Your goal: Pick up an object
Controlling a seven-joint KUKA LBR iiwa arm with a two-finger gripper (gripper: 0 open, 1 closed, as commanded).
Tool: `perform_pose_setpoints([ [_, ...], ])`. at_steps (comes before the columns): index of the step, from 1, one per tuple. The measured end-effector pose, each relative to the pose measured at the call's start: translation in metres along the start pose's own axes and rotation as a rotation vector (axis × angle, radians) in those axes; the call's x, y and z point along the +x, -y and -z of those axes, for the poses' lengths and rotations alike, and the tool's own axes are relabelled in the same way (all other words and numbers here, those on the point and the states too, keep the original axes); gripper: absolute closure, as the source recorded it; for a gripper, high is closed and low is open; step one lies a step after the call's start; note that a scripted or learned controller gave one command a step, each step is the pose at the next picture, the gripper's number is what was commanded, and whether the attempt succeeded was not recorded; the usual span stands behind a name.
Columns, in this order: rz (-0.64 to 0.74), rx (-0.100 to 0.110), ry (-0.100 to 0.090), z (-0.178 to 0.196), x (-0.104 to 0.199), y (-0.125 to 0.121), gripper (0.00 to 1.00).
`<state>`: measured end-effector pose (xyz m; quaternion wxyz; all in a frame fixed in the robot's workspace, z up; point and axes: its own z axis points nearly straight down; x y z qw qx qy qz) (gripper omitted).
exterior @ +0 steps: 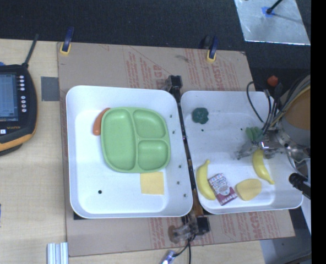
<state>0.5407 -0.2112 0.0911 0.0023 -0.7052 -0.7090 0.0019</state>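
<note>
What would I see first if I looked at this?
Probably the big green tray in the middle of the left bin, with a yellow square just below it. Next, the right bin with two bananas, and the end effector reaching in from the right, above one banana.

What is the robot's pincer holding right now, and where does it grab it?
It cannot be told. The pincer sits low in the right bin, close beside a banana and something green, but nothing shows clearly between its fingers.
</note>
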Motion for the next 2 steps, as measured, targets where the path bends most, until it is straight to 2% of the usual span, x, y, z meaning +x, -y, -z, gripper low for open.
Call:
perform_pose_setpoints([
  [1,0.002,0.000,0.002,0.011,-0.001,0.000,1.00],
  [2,0.001,-0.003,-0.001,0.101,0.142,-0.042,1.00],
])
